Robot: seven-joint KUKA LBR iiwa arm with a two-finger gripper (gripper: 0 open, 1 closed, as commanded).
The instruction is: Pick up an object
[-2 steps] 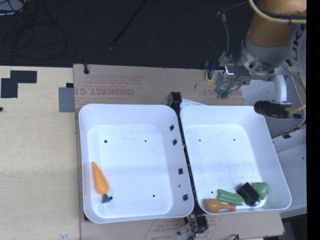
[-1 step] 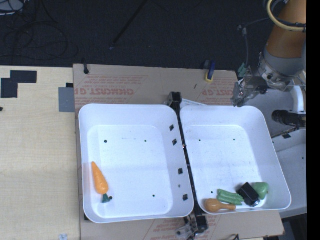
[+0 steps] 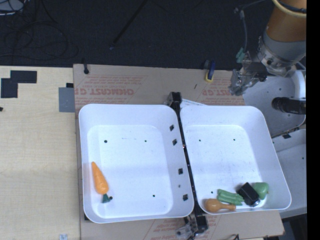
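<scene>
Fingers on the gripper (image 3: 239,86): can't tell their spread; nothing held. Approach step; next, descend toward the orange plastic carrot (image 3: 99,179).

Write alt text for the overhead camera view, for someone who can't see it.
Two shallow white bins sit side by side on a bench: the left bin holds a toy carrot near its front left corner, and the right bin holds a small cluster of green, black and tan objects at its front edge. The robot's gripper hovers beyond the right bin's far edge.
</scene>
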